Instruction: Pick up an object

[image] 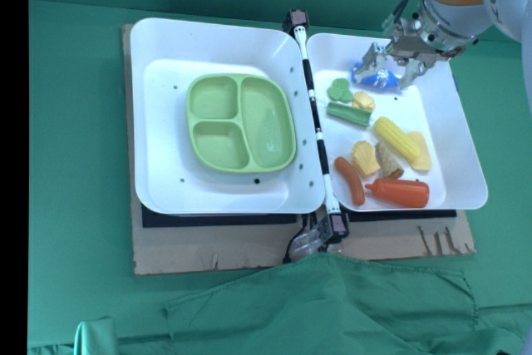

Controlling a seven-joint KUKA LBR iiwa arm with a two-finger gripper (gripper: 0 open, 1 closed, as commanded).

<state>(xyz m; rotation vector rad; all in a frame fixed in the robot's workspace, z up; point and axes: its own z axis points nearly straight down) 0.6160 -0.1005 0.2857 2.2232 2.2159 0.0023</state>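
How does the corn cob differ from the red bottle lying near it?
The corn cob is yellow and bumpy; the red bottle is smooth with a narrow nozzle. The corn cob lies diagonally mid-bin; the red bottle lies nearly level by the near rim. Both lie flat in the right bin.

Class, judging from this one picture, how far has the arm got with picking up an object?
Done: the gripper has reached the right bin and straddles the blue object, fingers open. In hand: nothing is lifted; the blue object lies on the bin floor. Left: closing and lifting. The corn and ketchup bottle lie untouched.
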